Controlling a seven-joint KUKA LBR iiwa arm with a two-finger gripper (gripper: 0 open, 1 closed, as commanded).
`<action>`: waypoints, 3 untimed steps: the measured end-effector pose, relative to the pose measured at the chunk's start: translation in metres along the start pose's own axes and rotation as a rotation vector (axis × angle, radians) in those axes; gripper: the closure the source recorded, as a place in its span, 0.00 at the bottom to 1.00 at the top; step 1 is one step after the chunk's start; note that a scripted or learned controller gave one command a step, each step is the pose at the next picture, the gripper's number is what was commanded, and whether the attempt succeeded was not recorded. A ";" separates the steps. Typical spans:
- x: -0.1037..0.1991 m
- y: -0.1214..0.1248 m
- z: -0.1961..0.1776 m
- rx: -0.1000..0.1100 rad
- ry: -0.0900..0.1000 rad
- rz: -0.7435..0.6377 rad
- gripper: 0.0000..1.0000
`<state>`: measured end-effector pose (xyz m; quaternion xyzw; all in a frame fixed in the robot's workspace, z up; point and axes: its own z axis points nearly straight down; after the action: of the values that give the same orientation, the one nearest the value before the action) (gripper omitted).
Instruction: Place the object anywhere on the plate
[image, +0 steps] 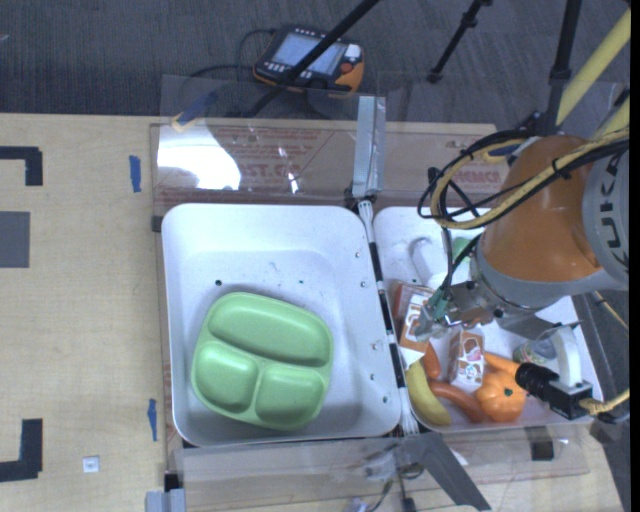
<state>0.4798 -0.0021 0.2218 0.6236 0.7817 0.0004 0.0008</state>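
Two shallow white bins side by side on the worktop (80, 300). Left bin (200, 240): a green plate (262, 359) with three compartments, lying toward the near-left part of the bin floor, nothing on it. Right bin (420, 235): a cluster of toy food items, among them a yellow banana (425, 395) against the near-left corner, an orange carrot-like piece (455, 395) just beside it, an orange pepper (500, 392) to the right, a small brown-and-white carton (466, 358) lying above the carrot, and a red-brown packet (413, 310) near the divider. Grey arm with orange band (545, 215) reaching in from the right, over the right bin. Gripper (440, 310) low over the clutter, just above the packet and carton, well apart from the plate. State of the fingers: cannot tell, blurred and partly hidden by the wrist. Black and yellow cables (470, 175) looping around the wrist. A handheld control pendant (305, 58) on the floor beyond the bins.
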 end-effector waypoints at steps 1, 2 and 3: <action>0.062 0.014 0.000 0.001 0.002 -0.417 1.00; 0.094 0.020 0.033 0.006 0.002 -0.109 1.00; 0.061 0.013 0.027 0.005 0.002 -0.097 1.00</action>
<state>0.4791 0.0603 0.1951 0.5848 0.8112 -0.0008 -0.0014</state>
